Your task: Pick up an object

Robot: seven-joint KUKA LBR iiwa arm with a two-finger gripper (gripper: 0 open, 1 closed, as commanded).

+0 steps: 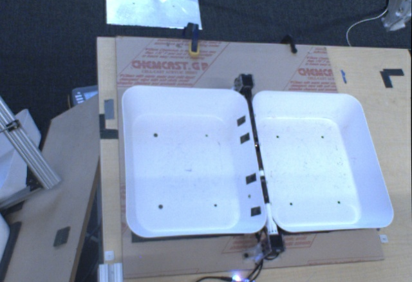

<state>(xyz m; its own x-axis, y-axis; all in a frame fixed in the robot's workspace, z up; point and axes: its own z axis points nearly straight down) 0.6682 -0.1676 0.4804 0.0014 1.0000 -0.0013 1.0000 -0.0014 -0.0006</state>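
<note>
At end effector: open or closed, I cannot tell from my feed. Object to pick: I cannot tell where it lies. On counter (391, 107) I see left bin (187, 168) and right bin (315, 171), white, shallow, rims touching along middle seam. Small black tabs (244, 139) run down that seam. Both bins sit on printed board (168, 64). Yellow-and-blue clamp (192, 41) at board's far edge. Beyond it, shiny sheet (151, 0) on dark floor (51, 10).

A: The arm's colours, its markings?
B: Can't tell. The rig's fittings: black clips (245, 138) between two white bins (183, 91), thin wires (257, 255) at the bench (386, 100) front.
</note>
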